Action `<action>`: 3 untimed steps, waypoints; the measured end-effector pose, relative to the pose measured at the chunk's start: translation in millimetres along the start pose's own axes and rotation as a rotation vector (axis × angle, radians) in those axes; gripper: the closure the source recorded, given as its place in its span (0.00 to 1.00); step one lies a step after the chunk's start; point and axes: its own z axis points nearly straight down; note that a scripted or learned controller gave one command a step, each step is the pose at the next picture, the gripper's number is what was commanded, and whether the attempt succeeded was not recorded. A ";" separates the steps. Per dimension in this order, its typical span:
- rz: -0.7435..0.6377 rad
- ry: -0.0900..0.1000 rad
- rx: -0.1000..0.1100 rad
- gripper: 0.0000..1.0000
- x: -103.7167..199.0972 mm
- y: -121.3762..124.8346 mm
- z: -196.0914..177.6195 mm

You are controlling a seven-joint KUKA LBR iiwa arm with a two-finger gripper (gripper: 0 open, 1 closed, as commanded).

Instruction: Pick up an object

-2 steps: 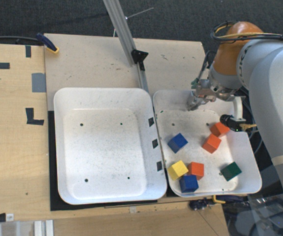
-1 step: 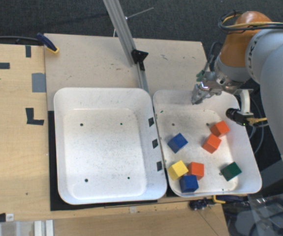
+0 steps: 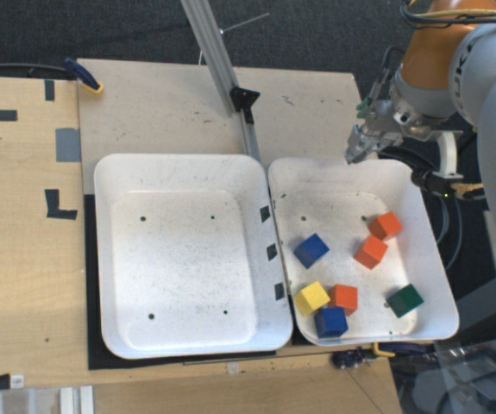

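Nearest the camera, along the near wall of the right bin (image 3: 429, 231), sits a tight cluster: a blue cube (image 3: 331, 321) touching an orange cube (image 3: 345, 297), with a yellow cube (image 3: 313, 296) just beside them toward the left bin (image 3: 101, 231). A green cube (image 3: 405, 299) lies apart from that cluster, toward the right bin's outer wall. Further up the right bin's floor a second blue cube (image 3: 311, 249) stands alone near the wall shared with the left bin, and 2 more orange cubes sit close together toward the outer side, one (image 3: 371, 252) lower and one (image 3: 386, 224) just above it. That makes 7 cubes, all in the right bin.

From the same fixed view, the gripper (image 3: 357, 149) hangs at the right bin's far edge, above the rim and well apart from every cube. Nothing is between its fingers, but from here I cannot tell whether the claw is released or clenched.

As I read it, the pick has not begun: this is the approach step, with the arm poised outside the pile. The next move calls for choosing a target and travelling inward and down over it. The lone blue cube looks the easiest choice, since it has free space on all sides; the near cluster would crowd the fingers.
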 end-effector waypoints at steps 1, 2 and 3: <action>0.001 0.000 0.001 1.00 0.3 1.4 -45.1; -0.002 0.001 0.007 1.00 39.9 -14.2 -40.7; -0.004 0.003 0.009 1.00 97.2 -24.9 -35.4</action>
